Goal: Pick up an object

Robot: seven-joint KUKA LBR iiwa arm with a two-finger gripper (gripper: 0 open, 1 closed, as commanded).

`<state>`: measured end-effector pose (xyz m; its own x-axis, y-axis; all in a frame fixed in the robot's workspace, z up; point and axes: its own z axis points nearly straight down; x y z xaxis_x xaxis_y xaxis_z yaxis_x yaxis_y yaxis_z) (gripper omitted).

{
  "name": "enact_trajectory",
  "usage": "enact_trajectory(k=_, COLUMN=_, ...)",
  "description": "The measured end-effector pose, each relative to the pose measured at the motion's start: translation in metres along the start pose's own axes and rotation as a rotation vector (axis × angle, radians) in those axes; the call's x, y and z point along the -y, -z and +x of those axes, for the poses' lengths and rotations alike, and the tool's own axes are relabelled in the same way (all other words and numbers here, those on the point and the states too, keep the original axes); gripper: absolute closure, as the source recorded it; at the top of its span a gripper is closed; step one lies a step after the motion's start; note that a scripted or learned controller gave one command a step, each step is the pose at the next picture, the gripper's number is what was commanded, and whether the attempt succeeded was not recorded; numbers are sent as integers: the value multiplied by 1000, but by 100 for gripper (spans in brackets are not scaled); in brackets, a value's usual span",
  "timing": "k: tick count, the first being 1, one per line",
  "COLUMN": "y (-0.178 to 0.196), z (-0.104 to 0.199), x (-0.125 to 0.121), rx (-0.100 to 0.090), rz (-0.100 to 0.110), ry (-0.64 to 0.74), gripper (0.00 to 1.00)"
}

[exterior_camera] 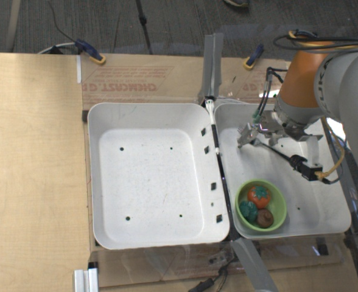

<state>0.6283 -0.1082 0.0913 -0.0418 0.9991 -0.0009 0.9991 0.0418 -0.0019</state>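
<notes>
A green bowl (280, 215) sits at the front left of the right bin (325, 218). Inside it lie an orange and teal toy (259, 194), a teal piece (248, 208) and a brown piece (265, 218). My gripper (249, 136) hangs over the back of the right bin, behind the bowl and well apart from it. Nothing shows in its grasp. The grey arm with its orange band (301, 81) reaches in from the right.
The left bin (106, 224) lies beside the right one, with a divider (215, 157) between them. A black cable (304, 163) trails from the wrist over the right bin. Clamps (91, 50) hold the cardboard at the back.
</notes>
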Motion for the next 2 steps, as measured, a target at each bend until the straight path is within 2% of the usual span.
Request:
enact_trajectory(k=1, y=10, z=-2, x=0, rx=1, rz=-1, ry=-4, gripper=100)
enact_trajectory(k=2, y=155, z=-25, x=14, rx=1, rz=-3, ry=-165, gripper=100)
